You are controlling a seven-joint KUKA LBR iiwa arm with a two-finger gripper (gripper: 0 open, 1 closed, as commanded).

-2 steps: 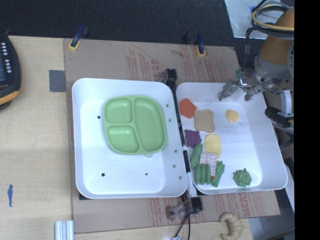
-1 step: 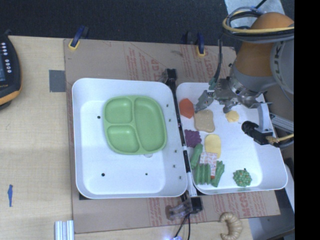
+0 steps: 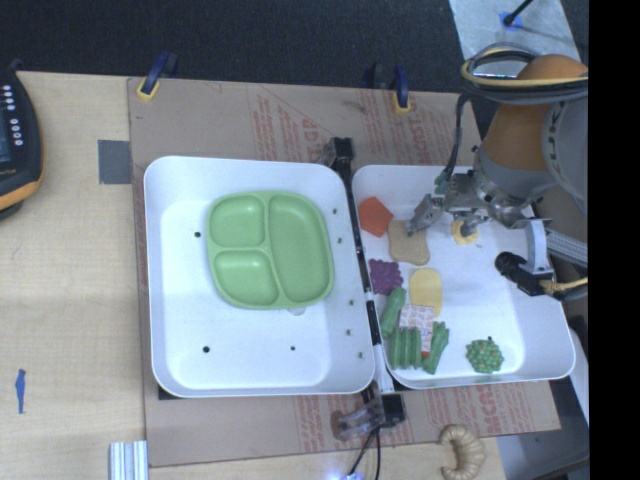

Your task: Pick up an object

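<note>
Camera view, single frame inspected. The table (image 3: 70,298) carries two white bins side by side: one left bin (image 3: 175,358) and one right bin (image 3: 540,353).

Left bin contents: one green divided plate (image 3: 270,248) with three compartments, lying flat toward the 12 o'clock half of the bin.

Right bin contents, counted: one orange-red piece (image 3: 375,215) at the 10 o'clock corner; one tan bread-like piece (image 3: 409,244) just beside it toward 4 o'clock; one purple grape cluster (image 3: 384,273) at 9 o'clock against the dividing wall; one pale yellow piece (image 3: 426,289) near the bin's middle; one pink-and-white item (image 3: 415,319) below it; several green bean-like pods (image 3: 405,346) at 7 o'clock, exact number not readable; one small red piece (image 3: 439,338) among them; one green grape cluster (image 3: 485,354) at 5 o'clock; one small yellow item (image 3: 466,231) near 12 o'clock.

The arm (image 3: 525,128) enters at 2 o'clock. The tool (image 3: 447,208) sits low over the 12 o'clock part of the right bin, between the tan piece and the small yellow item. Whether it is released or clenched cannot be told; nothing is visibly grasped.

One tan curled object (image 3: 462,450) lies on the table outside the bins, at 6 o'clock.
</note>
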